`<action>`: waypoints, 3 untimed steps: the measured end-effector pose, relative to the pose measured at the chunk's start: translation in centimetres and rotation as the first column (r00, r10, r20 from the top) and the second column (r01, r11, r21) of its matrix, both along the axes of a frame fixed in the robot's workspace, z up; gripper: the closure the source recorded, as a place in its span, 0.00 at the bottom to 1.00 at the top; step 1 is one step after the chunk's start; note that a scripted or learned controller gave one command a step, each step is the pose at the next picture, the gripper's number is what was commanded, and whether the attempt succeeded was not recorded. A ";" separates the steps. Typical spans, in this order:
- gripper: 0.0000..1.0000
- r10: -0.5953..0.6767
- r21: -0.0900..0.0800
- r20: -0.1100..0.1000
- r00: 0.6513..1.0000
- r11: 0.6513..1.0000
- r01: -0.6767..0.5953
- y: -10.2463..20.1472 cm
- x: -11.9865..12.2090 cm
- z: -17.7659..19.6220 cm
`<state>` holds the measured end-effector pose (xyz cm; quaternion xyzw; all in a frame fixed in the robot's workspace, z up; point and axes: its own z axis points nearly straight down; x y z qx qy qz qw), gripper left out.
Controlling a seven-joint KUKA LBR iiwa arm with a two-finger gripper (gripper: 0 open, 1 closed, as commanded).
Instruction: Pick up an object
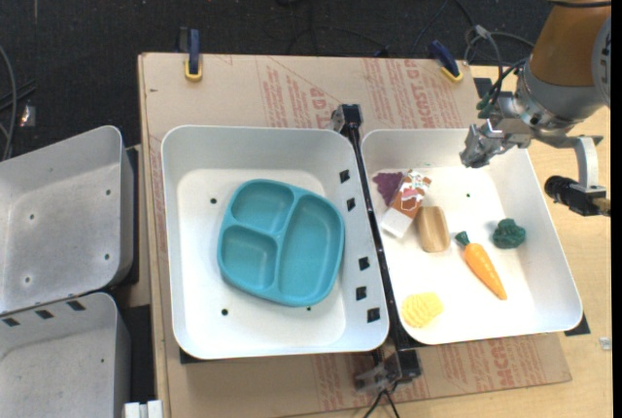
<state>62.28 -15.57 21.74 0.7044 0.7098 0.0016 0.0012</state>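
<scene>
Right now the candidates for picking all lie in the right bin (554, 309). Taking the toy carrot (483, 268) as the landmark: it is orange with a small green top, a slim tapering shape lying flat on the bin floor. Its long axis runs diagonally, the green top toward the upper left and the pointed tip toward the lower right, aimed at the bin's near right corner.

Just right of the carrot's green top, a little apart from it, sits a dark green broccoli floret (507, 233), lumpy and rounded. Just left of the carrot's top lies a tan bread roll (432, 228), an oblong whose long axis runs nearly up and down in the view. Further left of the carrot, touching the roll, is a small red-and-white packet (406, 200) resting against a purple piece (388, 184). Below and left of the carrot, well apart from it, lies a yellow ridged piece (422, 309).

The gripper (478, 149) hangs above the carrot near the bin's far edge, well apart from every item; whether it is spread or closed cannot be told at this angle.

Far left of the carrot, the left bin (194, 309) holds a teal divided plate (282, 242).
</scene>
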 end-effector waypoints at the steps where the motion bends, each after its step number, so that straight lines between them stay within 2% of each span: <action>1: 1.00 0.000 0.001 -0.005 1.000 1.000 0.000 5.5 -0.3 -0.7; 3: 1.00 0.001 0.002 -0.005 1.000 1.000 -0.001 17.2 -0.6 -0.9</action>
